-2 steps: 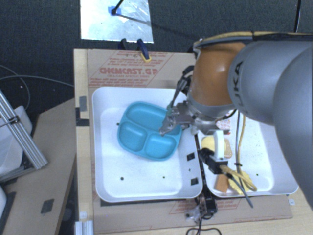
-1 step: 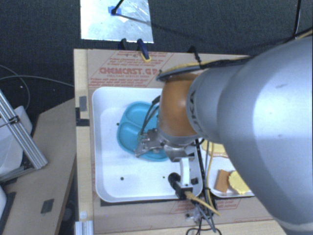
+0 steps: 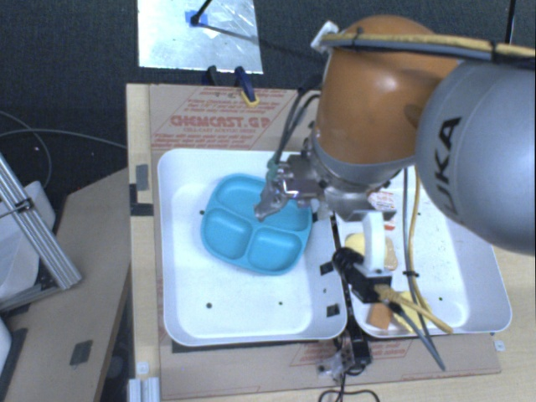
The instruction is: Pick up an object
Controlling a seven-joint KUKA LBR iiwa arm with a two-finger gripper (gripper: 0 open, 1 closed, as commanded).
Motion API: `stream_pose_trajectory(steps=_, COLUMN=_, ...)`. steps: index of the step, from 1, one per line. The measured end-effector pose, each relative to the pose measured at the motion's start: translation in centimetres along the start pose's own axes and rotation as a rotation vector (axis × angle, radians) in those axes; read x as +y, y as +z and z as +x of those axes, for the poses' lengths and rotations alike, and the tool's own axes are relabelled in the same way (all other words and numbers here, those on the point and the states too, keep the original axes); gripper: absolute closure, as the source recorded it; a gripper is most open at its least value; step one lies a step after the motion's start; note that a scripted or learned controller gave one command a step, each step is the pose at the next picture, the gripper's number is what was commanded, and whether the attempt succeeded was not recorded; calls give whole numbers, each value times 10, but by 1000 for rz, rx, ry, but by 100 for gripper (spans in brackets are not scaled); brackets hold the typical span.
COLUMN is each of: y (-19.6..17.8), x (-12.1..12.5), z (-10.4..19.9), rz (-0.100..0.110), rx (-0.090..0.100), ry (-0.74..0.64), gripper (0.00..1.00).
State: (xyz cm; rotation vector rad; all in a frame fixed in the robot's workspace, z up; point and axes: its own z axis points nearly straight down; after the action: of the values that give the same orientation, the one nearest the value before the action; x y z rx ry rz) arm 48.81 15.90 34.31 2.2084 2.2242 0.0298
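Where the left white bin [image 3: 180, 308] sits on the table [image 3: 92, 249], a blue divided plate [image 3: 251, 229] lies flat in its upper middle, three compartments showing, tilted slightly toward the bin's right wall. The gripper [image 3: 272, 199] hangs directly over the plate's upper right rim — its metal tip appears to touch or nearly touch the blue surface, but contact cannot be confirmed. Whether the fingers are spread or pressed together cannot be told; nothing is visibly pinched between them. The arm [image 3: 394, 99], orange band and grey casing, looms above and right of the plate. Right of the plate, in the right white bin [image 3: 481, 300], small items cluster near the dividing wall — a yellow piece [image 3: 356, 243], a white-and-orange packet [image 3: 377, 249], yellow sticks [image 3: 423, 312]. Brown cardboard [image 3: 213, 115] lies beyond the plate.
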Motion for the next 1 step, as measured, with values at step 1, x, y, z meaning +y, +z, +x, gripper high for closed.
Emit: stream_pose_trajectory(steps=1, y=66, x=-3, z=-82, rz=21, rx=-11, ry=15, gripper=0)
